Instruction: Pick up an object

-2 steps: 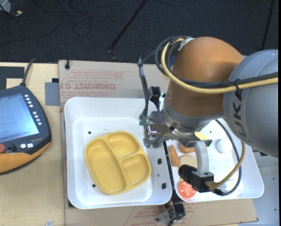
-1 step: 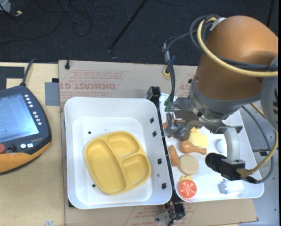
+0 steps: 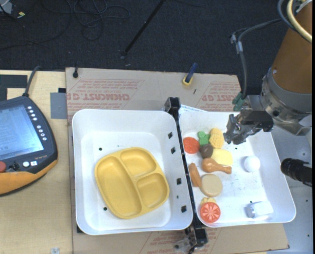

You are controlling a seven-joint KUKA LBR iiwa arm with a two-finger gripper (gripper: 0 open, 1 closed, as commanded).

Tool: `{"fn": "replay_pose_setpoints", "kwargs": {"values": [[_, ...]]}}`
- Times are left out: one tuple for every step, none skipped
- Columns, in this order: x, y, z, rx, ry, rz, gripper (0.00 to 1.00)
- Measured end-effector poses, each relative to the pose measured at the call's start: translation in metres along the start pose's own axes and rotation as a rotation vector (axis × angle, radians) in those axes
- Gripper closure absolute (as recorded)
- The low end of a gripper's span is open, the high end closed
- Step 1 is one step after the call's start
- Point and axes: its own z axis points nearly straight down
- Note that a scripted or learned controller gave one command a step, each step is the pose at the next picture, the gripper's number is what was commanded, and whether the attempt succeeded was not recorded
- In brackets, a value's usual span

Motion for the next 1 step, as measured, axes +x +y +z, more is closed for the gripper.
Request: {"fn": "replay_pose_setpoints", "kwargs": {"values": [[0.0913,-0.0004,-0.0531,0.0,0.004,-0.016,1.0]]}}
